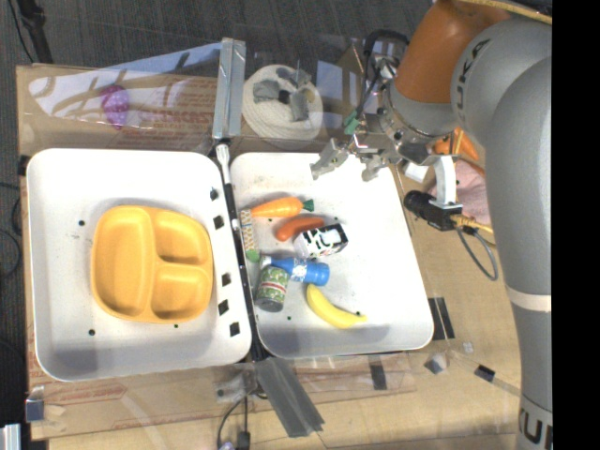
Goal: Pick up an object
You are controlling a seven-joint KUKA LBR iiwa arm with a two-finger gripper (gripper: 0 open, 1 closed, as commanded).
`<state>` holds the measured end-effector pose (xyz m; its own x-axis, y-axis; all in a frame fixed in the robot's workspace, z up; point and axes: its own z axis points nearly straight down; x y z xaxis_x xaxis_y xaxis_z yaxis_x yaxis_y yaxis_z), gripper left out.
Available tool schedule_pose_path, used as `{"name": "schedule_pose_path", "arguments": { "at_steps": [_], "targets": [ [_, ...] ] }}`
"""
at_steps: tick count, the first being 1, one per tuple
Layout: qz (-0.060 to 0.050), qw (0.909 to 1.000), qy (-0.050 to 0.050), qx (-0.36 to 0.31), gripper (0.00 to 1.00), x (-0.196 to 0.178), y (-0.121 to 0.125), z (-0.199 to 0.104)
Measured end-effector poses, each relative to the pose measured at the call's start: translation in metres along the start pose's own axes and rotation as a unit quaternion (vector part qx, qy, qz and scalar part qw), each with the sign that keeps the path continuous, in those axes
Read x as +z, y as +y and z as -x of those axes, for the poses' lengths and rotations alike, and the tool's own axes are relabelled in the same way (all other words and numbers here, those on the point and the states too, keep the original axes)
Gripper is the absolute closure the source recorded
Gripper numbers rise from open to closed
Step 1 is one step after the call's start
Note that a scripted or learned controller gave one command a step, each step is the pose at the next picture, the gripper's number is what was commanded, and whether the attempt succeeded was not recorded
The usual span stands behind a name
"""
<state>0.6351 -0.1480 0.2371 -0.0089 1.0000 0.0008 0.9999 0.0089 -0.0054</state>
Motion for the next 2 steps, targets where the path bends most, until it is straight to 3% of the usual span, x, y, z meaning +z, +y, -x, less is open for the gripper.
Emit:
{"name": "schedule_pose_path", "arguments": {
  "at_steps": [1,2],
  "targets": [
    [0.000,0.9984,0.000,-0.057,0.00,0.115,0.009,-0.027],
    [0.001,0.9976,0.000,-0.070,0.00,0.145,-0.011,0.000]
  ]
}}
